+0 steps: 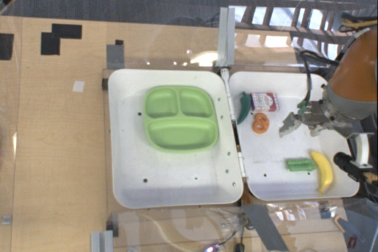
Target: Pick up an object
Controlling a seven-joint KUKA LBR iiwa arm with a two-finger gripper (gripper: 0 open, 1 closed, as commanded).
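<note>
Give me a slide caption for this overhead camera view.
Robot arm's gripper hovers in the right bin among banana, pretzel and green block; green divided plate sits left.

One fixed camera looks down on the bench (53, 127) from above at a slant, far enough off to take in both white bins, the left bin (127, 186) and the right bin (277, 183), side by side. Dark floor runs beyond the bench's far edge along the top. The arm (357, 77) enters from the right.
</note>
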